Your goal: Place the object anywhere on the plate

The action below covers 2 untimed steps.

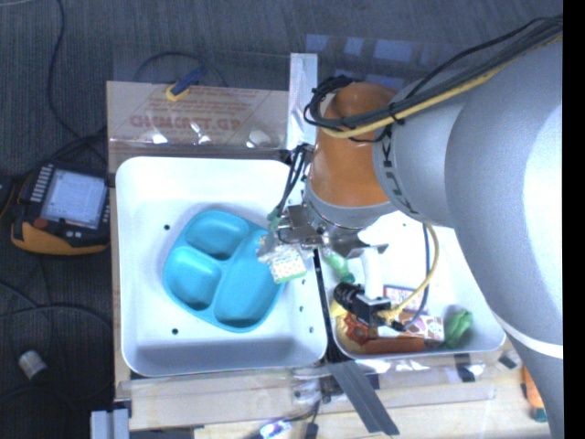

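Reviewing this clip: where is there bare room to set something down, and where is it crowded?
Free: the blue plate's left compartments and the left bin's floor around it. Crowded: the right bin, under the arm, packed with items.

Plate in left bin

Blue plate, white bins

Grey arm, orange wrist band, black and yellow cables alongside.
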{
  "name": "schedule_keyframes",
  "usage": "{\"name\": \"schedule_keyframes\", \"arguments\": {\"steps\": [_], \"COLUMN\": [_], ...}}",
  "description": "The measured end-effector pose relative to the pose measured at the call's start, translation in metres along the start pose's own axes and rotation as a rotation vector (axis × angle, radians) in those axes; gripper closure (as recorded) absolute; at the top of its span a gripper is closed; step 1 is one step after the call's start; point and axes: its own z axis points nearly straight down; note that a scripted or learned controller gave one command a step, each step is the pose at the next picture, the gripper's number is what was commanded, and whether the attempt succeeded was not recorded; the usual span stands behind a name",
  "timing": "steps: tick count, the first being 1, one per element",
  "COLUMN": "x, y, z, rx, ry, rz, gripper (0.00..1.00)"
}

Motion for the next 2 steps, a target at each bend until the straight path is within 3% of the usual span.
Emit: {"name": "schedule_keyframes", "arguments": {"steps": [1, 2], "x": [0.0215, 0.0218], "y": [-0.0467, -0.0466], "z": [-0.0002, -0.0002], "rx": [-0.001, -0.001], "ry": [0.001, 0.001], "rz": [-0.549, -0.550], "gripper": [1.00, 0.00]}}
